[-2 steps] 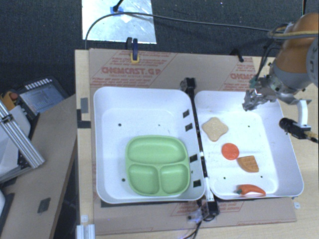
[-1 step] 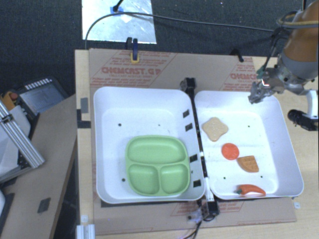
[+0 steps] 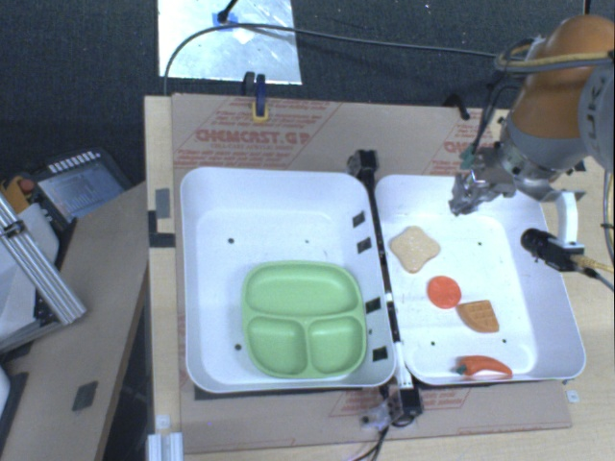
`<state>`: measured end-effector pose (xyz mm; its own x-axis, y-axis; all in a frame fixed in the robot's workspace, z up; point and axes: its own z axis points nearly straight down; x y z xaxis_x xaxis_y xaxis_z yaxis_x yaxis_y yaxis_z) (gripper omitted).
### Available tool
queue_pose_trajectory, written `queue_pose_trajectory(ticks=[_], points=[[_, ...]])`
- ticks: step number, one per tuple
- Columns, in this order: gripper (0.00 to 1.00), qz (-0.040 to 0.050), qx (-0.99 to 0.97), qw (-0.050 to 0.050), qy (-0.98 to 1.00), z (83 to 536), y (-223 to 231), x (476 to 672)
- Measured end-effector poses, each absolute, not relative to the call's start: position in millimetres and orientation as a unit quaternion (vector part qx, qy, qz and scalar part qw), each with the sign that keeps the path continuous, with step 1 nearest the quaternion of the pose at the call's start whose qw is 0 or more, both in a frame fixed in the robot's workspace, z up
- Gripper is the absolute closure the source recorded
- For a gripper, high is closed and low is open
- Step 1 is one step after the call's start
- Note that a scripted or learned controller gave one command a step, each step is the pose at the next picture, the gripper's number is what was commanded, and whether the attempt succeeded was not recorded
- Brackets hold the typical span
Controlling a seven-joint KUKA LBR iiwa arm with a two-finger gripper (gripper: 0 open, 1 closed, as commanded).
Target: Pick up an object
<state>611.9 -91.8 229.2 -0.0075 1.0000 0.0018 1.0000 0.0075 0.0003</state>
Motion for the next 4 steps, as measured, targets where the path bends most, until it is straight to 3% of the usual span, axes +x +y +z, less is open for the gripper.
queue_pose_trajectory(ticks=[4], points=[[1.00,-0.0010,-0.704,0.001,-0.710,229,107,552.4]])
